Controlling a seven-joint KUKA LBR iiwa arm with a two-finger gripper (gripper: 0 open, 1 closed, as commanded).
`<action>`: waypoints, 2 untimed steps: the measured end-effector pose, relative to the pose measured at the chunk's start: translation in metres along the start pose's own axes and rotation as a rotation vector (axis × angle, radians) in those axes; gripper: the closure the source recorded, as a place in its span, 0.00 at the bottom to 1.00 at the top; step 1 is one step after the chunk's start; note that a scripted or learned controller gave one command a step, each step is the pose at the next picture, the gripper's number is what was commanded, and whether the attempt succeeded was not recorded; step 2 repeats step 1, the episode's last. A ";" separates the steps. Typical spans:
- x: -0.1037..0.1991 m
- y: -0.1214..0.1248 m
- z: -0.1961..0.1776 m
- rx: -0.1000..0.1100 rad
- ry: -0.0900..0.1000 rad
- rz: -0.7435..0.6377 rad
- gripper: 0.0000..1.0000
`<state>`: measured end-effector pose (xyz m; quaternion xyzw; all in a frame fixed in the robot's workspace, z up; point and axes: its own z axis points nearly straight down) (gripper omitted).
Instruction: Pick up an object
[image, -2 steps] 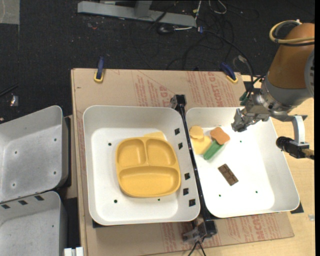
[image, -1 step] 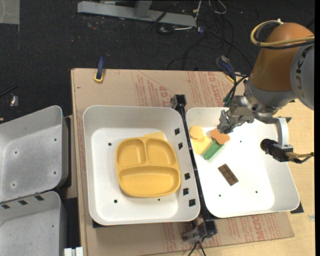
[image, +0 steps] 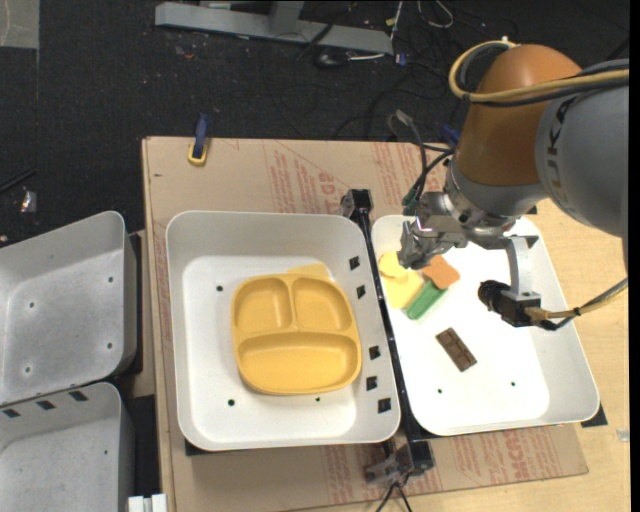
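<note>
- Gripper (image: 428, 243) of mine hangs low over the near-left corner of the right bin (image: 565, 385), right above a small cluster of pieces; whether it is released or clenched I cannot tell from this slant
- Orange block (image: 440, 272) lies just under and beside my gripper, touching the green block (image: 423, 301); it looks small, light and probably soft like foam, so I judge it would give a little and hold well if pinched across its short sides
- Green block is a slim bar, tilted, likely just as light; its long flat faces are the place to take it
- Yellow piece (image: 400, 285) sits against the bin's left wall, under the other two, flatter and harder to get under
- Crowding is the trouble: three pieces touching, so a pinch on one may drag or nudge its neighbours, and the bin wall leaves little room on that side
- Brown bar (image: 456, 349) lies alone, well apart toward the bin's middle, an easier flat target though thin
- Left bin (image: 190, 400) on the desk (image: 260, 165) holds a yellow divided tray (image: 296, 334), broad, stiff, and awkward for my narrow grip
</note>
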<state>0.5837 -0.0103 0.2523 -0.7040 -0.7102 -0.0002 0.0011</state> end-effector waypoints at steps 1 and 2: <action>0.061 -0.010 -0.001 0.001 0.000 -0.001 1.00; 0.061 -0.010 -0.001 0.001 0.000 -0.001 1.00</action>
